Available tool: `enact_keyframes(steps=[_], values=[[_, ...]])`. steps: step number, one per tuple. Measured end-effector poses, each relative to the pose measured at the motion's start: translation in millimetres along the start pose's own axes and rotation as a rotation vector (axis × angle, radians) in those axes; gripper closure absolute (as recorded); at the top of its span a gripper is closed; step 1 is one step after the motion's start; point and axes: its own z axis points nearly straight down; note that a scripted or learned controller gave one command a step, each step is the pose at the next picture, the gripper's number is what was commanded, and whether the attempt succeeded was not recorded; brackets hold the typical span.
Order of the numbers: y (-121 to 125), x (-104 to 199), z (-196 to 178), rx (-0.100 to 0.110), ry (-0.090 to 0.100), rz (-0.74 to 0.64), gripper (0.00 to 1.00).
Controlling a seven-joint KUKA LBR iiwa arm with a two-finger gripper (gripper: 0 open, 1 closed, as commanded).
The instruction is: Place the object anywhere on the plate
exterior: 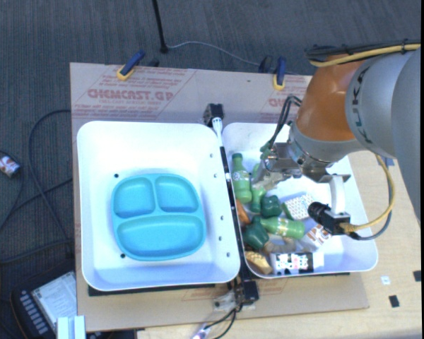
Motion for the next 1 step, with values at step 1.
enact_keyframes(steps=[1], values=[[-22.5,62.0,-149.5,-0.004,0.0,0.0,1.0]])
